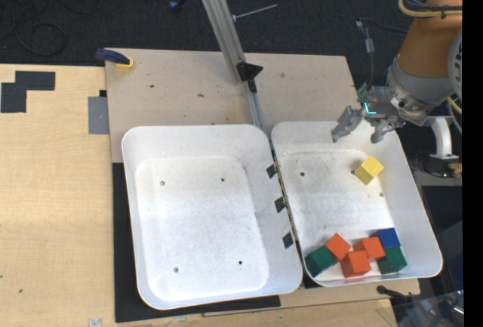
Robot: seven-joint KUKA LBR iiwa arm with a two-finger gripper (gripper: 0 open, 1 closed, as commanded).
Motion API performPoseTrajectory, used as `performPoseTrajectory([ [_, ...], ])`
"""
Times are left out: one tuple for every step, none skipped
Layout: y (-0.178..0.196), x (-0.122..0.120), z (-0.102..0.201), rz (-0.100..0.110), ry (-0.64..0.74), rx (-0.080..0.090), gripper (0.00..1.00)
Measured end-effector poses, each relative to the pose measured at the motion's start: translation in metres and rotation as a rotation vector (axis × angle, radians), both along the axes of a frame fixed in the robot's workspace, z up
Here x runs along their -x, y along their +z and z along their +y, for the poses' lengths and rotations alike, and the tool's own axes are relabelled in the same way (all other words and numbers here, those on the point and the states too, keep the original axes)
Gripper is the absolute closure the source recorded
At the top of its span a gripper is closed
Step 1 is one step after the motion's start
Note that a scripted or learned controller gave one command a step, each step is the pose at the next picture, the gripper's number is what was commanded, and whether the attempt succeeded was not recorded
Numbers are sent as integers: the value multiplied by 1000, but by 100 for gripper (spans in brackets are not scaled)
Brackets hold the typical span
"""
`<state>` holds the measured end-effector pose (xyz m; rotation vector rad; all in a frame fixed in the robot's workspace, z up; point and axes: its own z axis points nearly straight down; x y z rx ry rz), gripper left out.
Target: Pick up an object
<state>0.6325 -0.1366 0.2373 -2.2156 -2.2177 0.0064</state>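
Gripper: the gripper (362, 126) hangs over the far rim of the right bin (423, 201), at about 12 o'clock of that bin; its two fingers are spread wide apart and nothing sits between them.
Nearest object: a yellow block (368, 170) lies alone on the bin floor, at roughly 1 o'clock from the bin's middle and just toward 6 o'clock from the gripper — near it, not touching.
Other objects: a cluster at the bin's 5 o'clock corner — two green blocks (322, 260), three orange blocks (355, 263) and a blue block (388, 237), packed against each other and close to the wall.
Handling: the yellow block looks like a small rigid cube, probably light, with flat smooth faces; it should neither deform nor break, though smooth sides may slip under a weak pinch.
Where to hold: judged best across two opposite flat sides, fingers square to the faces — the block sits turned on the floor, so the wrist would likely need to match that turn.
Risk: the clustered blocks leave little room for fingers; the lone one has free space all round.
Left bin: the left bin (151, 159) lies at 9 o'clock of the right one, edges meeting.
Writing: no brand, label or lettering can be read anywhere.
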Motion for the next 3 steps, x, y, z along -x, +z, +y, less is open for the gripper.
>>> performPoseTrajectory([
  [3, -1, 0, -4, 1, 1, 0],
  [-55, -2, 9, 1, 1, 0, 0],
  [-107, -9, 5, 1, 0, 1, 0],
])
